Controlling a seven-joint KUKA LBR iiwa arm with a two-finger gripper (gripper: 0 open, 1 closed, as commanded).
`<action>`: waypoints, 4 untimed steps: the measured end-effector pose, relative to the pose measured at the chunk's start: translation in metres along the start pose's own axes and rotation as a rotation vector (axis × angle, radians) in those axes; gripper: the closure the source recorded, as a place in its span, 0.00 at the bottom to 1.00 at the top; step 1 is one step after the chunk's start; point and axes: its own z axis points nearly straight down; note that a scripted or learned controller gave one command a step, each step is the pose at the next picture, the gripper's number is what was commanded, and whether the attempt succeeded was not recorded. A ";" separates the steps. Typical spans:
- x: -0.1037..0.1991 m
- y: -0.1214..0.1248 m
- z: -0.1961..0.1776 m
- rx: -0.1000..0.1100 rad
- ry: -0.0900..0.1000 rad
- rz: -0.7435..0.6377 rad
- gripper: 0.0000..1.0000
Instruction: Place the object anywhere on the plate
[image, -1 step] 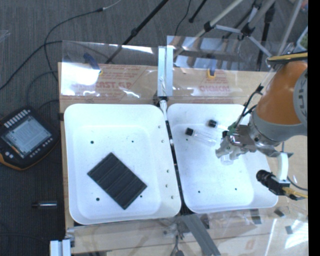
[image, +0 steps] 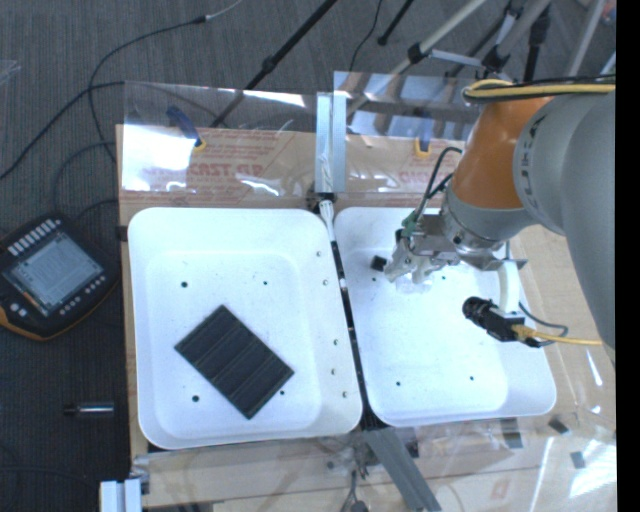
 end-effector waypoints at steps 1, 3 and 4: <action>0.090 0.051 -0.041 -0.002 0.000 -0.018 1.00; 0.204 0.054 -0.239 -0.004 -0.002 -0.236 1.00; 0.249 0.083 -0.252 -0.005 -0.002 -0.569 1.00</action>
